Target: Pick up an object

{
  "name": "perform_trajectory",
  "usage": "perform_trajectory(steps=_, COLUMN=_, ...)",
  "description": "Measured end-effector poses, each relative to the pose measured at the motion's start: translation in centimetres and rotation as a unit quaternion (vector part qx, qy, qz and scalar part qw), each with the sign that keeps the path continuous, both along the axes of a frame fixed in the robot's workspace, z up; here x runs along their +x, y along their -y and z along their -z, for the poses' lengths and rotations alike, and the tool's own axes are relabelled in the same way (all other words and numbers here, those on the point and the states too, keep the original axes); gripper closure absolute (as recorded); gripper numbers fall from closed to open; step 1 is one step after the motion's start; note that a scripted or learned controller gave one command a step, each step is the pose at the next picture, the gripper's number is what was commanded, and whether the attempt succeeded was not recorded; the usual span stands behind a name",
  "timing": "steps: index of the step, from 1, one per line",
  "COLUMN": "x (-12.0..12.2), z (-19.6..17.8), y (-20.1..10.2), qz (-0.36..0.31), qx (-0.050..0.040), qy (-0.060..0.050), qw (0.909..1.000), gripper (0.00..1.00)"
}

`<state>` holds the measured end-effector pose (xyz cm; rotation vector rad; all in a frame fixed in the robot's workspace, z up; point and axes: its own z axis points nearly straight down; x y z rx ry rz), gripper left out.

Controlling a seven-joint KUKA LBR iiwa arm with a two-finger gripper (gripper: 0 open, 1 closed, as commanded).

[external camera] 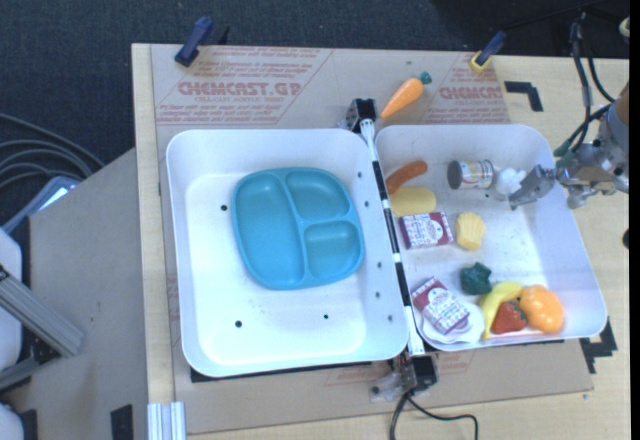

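Note:
The right bin [575, 238] holds several small items. Along its far side lie an orange sausage [406, 173], a yellow block [413, 200] and a small jar [472, 173] on its side, with a white lump [508, 178] next to it. A red-and-white carton [425, 229] and a yellow corn piece [470, 230] sit mid-bin. Near the front are a green piece [476, 278], a banana [497, 300], an orange pepper [542, 306] and a red-and-white packet [440, 306]. My gripper [527, 188] hangs at the bin's far right, just right of the white lump.
The left bin [200, 258] carries a blue divided plate [298, 226]. A toy carrot [402, 96] lies on the board beyond the bins. Clamps stand at the board's far corners [193, 41]. The arm's wrist [600, 163] reaches over the right bin's rim.

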<state>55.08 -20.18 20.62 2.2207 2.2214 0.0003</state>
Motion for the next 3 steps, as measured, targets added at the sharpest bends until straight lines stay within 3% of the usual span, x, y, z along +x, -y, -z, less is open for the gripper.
perform_trajectory(steps=1, x=7.5, z=12.2, y=-5.2, qz=0.0, qx=0.0006, qy=0.0, qw=1.0, gripper=0.0)
perform_trajectory(steps=2, x=7.1, z=12.0, y=-10.1, qz=0.0, qx=0.0008, qy=0.0, qw=1.0, gripper=0.0)
perform_trajectory(steps=3, x=10.6, z=12.7, y=-10.5, qz=0.007, qx=0.0022, qy=-0.024, qw=0.9997, gripper=0.0)
